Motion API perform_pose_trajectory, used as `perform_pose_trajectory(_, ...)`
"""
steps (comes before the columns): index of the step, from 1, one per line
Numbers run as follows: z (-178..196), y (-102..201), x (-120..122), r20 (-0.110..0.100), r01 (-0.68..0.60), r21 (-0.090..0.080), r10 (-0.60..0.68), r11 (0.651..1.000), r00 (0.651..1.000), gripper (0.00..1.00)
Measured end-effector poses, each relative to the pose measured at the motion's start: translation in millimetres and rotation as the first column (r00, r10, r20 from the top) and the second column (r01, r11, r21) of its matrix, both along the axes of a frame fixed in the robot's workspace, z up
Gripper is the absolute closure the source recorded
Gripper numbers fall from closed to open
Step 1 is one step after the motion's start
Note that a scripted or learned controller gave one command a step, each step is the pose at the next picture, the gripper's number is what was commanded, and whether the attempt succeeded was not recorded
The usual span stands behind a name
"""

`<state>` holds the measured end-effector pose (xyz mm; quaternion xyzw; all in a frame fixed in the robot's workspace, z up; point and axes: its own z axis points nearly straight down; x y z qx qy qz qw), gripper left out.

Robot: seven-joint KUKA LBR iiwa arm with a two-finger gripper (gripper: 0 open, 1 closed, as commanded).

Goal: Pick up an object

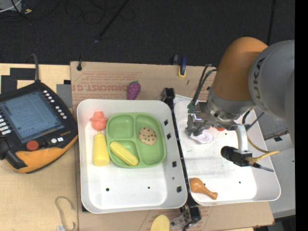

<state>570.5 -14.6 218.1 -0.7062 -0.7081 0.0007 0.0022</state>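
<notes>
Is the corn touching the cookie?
Apart. The camera view shows the corn and cookie in separate compartments of the plate, a ridge between them.

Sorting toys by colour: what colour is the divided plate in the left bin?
The divided plate is light green, clearest in the camera view.

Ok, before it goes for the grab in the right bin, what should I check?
1. The gripper is over the right bin: ok.
2. The white object sits just beneath the gripper: ok.
3. Grip on the white object: cannot tell.
4. The drumstick lies clear of the gripper, near the bin's front corner: ok.
5. The small red thing beside the wrist is out of the way: cannot tell.
</notes>
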Motion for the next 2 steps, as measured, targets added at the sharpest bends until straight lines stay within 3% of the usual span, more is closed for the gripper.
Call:
perform_pose_trajectory(1, -1, 46, 12, 0.002, -0.001, 0.000, 0.001, 1.000, 1.000, 1.00)
perform_pose_trajectory(2, 19, 40, 7, 0.003, 0.004, -0.002, -0.004, 1.000, 1.000, 1.00)
